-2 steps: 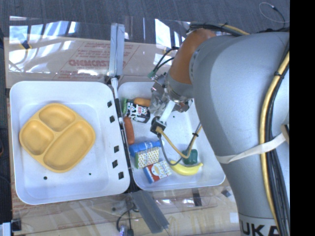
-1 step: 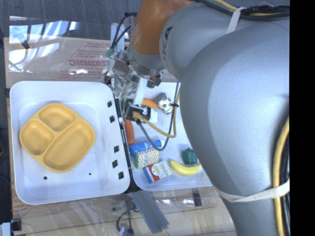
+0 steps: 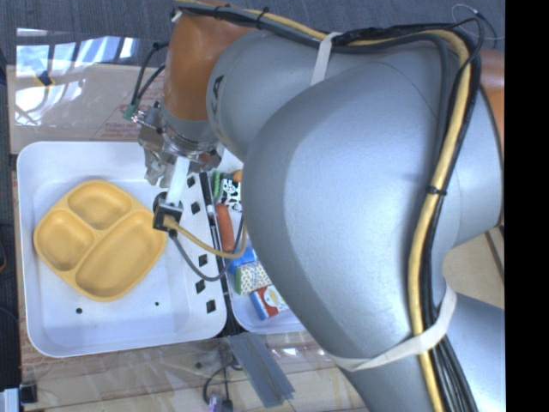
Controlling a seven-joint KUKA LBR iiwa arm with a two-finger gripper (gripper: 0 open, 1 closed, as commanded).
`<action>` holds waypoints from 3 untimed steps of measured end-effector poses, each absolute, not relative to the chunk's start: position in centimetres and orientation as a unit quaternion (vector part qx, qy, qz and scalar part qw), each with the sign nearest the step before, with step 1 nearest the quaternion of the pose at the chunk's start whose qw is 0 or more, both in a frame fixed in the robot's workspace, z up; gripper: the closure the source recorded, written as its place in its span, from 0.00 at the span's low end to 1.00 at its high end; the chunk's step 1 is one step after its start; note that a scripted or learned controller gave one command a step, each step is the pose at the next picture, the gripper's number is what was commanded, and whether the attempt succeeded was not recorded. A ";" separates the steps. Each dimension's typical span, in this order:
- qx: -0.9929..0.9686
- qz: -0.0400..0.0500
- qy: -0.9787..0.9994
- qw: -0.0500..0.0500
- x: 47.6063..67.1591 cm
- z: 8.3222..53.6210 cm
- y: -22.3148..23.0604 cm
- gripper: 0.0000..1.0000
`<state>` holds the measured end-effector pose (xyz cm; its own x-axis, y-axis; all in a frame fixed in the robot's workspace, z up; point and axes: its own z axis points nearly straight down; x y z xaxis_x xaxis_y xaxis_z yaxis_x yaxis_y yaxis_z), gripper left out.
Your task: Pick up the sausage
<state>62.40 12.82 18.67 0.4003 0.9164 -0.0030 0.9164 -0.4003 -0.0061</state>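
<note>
The grey arm (image 3: 343,196) reached in from the right, and its bulk hid most of the right-hand bin (image 3: 257,323); the orange band (image 3: 193,58) sat above the wrist, over the far edge of the desk (image 3: 86,101). The pincer (image 3: 156,174) hung at the far right corner of the left-hand bin (image 3: 51,333), above the white floor just beyond the yellow plate (image 3: 99,239); the wrist's metal crowded its tip. Whether it was released or clenched could not be told, nor whether it touched the bin floor; no object could be made out in its grasp.

The sausage (image 3: 225,226), reddish orange, lay in the right-hand bin, close against the wall shared with the left-hand bin; it ran lengthwise away from the camera, and the arm covered its right flank. It was near the pincer but apart from it, with the two bin rims between them.

The yellow plate, split into three compartments, lay flat in the left half of the left-hand bin. Just beyond the sausage's far end sat a black-and-white patterned thing (image 3: 228,191), too small to name; nearer the camera came a blue piece (image 3: 244,260), a speckled box (image 3: 250,278) and a red-and-white packet (image 3: 270,299), all crowded together beside the arm.
</note>
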 end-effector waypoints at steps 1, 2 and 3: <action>-0.823 0.001 -0.568 0.001 64.8 31.4 20.4 1.00; -0.821 0.004 -0.572 0.002 56.5 18.1 13.8 1.00; -0.770 0.001 -0.638 0.001 60.2 29.3 19.7 1.00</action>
<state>60.25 19.72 29.26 0.1865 0.9825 0.0000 0.9825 -0.1865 -0.0021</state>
